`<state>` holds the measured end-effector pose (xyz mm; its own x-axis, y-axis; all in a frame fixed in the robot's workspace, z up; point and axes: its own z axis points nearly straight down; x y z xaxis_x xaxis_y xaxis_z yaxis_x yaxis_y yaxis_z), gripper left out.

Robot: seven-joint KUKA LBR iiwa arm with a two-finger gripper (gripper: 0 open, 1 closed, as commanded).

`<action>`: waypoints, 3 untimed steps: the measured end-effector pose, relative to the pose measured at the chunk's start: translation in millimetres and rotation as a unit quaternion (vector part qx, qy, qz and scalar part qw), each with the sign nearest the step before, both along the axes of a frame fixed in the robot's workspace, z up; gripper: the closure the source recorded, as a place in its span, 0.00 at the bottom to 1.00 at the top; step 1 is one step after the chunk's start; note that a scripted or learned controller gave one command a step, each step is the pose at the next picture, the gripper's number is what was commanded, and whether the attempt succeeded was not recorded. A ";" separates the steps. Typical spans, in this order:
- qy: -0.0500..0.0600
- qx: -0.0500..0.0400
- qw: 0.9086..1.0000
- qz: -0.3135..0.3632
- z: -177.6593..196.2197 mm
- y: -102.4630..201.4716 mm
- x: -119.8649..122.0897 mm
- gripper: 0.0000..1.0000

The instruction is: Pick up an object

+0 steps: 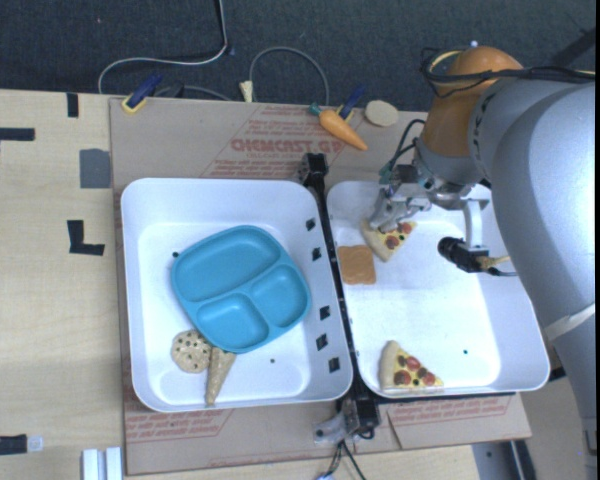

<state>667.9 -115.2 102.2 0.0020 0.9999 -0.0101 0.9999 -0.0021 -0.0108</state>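
Two pizza slices lie in the right bin [520,318]: one [391,236] at upper middle under the pincer [390,213], whose grip state I cannot tell, the other [408,367] at lower right. A cracker [357,264] sits between.

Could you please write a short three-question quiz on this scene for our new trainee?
1. True or false: the blue divided plate lies in the right bin.
2. Which item is nearest the gripper? A) cookie B) upper pizza slice C) carrot
3. Fill in: the carrot lies ____ both bins, on the cardboard.

Key
1. False; it lies in the left bin.
2. B
3. outside
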 end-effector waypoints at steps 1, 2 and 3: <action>0.001 0.000 1.000 0.000 -2.0 1.1 -0.7 0.00; -0.019 0.001 1.000 0.002 -9.3 9.3 -41.8 0.00; -0.019 0.000 1.000 0.002 2.6 7.4 -40.1 1.00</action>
<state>627.8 -107.8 104.9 -0.0012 0.9999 -0.0110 0.9996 0.0015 0.0266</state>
